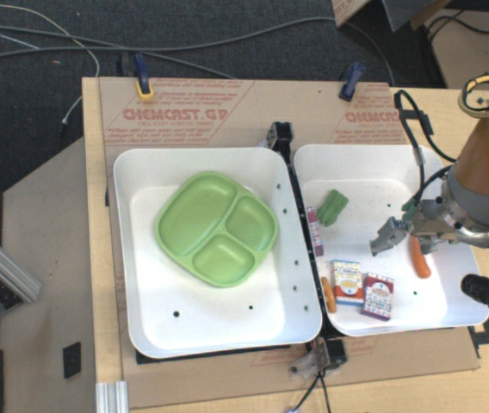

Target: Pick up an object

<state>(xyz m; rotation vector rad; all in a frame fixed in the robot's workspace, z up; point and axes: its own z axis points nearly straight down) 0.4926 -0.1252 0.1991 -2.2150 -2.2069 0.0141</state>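
The right bin (358,153) holds several small things. A green block (331,206) lies near its back left, and a purple-pink strip (314,230) lies along its left wall. Two small printed boxes sit at the front: a yellow-white one (346,280) and a red-blue one (378,297). A thin orange stick (330,293) lies beside them. An orange carrot-like piece (421,263) lies at the right. My gripper (399,234) hangs low over the middle right of this bin, just left of the carrot piece and above the two boxes. I see nothing held in it.
In the left bin (141,317) a light green divided plate (217,228) lies near the middle. A black divider (296,222) runs between the bins. The grey and orange arm (485,170) and its black cables (415,136) cover the right bin's far right side.
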